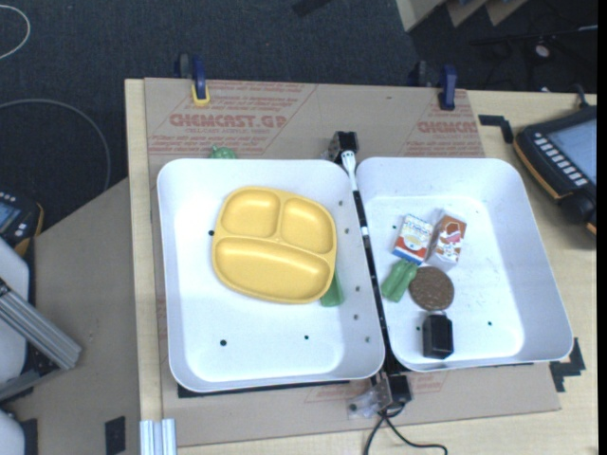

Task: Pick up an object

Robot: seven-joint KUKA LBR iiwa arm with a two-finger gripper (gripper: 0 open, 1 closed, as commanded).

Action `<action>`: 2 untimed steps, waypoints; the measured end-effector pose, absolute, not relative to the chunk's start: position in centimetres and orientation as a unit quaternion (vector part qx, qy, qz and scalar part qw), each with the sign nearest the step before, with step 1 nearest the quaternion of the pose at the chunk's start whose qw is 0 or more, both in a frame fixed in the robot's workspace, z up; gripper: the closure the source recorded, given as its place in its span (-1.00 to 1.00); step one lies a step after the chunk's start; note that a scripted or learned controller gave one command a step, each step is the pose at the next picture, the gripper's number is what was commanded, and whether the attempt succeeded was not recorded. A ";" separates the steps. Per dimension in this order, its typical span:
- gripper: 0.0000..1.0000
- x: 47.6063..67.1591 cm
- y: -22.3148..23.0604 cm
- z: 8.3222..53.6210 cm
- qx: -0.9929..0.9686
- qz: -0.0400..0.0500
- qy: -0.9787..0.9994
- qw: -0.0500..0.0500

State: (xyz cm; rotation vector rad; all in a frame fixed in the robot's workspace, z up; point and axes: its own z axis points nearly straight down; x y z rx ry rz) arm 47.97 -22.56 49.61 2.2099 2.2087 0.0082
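Small black blocky plastic object (437,336), lower centre of the right-hand white bin (531,282), just below a brown round disc (432,288): probably light, rigid, smooth; pinch across short sides; claw state cannot be told.

My one camera sits high above my flat brown cardboard-topped desk (285,112) and looks down at a slant, far enough to see both shallow white plastic bins (190,330) side by side.
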 end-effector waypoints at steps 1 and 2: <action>1.00 47.9 -20.2 39.7 0.707 -0.001 0.708 -0.004; 1.00 48.0 -22.5 47.7 0.708 0.002 0.707 0.006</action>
